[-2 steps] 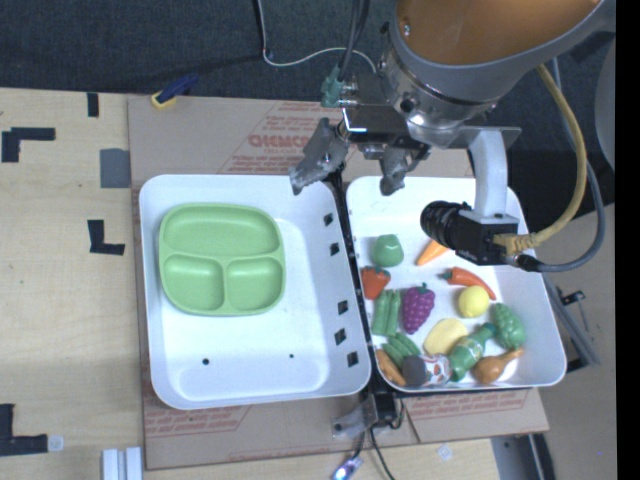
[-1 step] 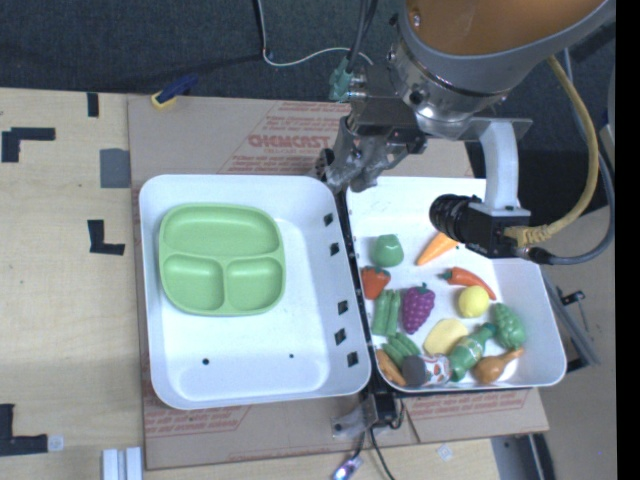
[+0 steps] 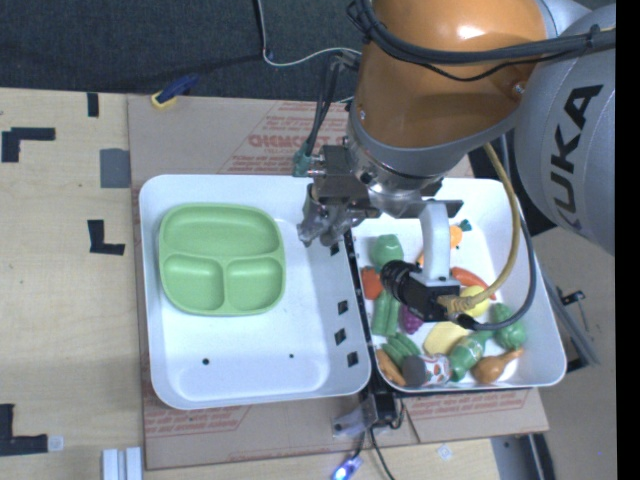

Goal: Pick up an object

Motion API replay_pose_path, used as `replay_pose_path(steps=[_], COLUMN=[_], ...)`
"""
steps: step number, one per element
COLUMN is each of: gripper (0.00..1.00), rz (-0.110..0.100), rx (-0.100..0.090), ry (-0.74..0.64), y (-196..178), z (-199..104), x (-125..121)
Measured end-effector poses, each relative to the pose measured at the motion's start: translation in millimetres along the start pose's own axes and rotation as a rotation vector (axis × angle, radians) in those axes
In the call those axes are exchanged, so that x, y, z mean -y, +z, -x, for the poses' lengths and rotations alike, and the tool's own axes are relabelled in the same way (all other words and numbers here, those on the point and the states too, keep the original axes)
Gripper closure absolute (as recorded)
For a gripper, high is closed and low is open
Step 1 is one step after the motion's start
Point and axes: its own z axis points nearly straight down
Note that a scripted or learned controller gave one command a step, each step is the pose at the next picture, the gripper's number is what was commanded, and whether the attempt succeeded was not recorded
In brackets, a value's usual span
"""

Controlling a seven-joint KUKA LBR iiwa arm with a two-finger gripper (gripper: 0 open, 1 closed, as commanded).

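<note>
Camera view had the pincer [image 3: 328, 230] over the bins' shared wall; toy pile [image 3: 440, 328] lay right and nearer. Probably empty, can't tell how open.

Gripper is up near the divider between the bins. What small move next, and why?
Probably shift the gripper toward the right bin and over the toy food pile. It sits above the divider, with nothing visibly held, and the left bin offers only a green divided plate.
</note>
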Motion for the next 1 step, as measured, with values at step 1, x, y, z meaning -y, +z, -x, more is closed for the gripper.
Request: replay_pose_path(steps=[1], gripper=[1.00], rz=[0.009], rx=[-0.003], ry=[-0.004], y=[-16.2], z=[-0.9], x=[-0.6])
